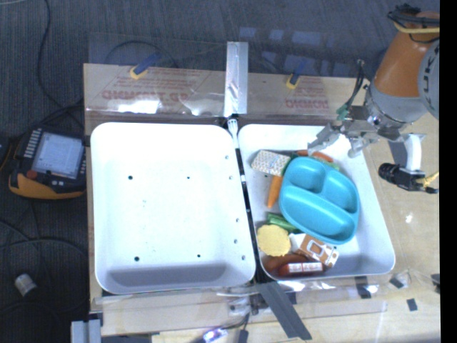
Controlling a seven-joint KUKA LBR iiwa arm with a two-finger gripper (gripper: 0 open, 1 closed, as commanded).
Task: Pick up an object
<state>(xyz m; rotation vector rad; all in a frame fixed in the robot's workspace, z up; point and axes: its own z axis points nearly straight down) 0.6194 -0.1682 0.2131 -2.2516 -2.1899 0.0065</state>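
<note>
Two white bins sat side by side on the counter (400,213). Objects crowded the right bin (371,227): a blue divided tray (319,199), a yellow disc (274,240), an orange carrot (274,190). At its far corner the hand (343,136) hovered, fingers spread, holding nothing. No pick had been made; descent, closing and lift remained.

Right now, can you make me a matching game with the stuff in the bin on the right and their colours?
Things:
1. divided plate
2. round flat piece
3. carrot-like stick
4. bottle lying at the bin's near edge

Colours:
A. orange
B. dark red
C. blue
D. yellow

Pairs: 1-C, 2-D, 3-A, 4-B
</note>
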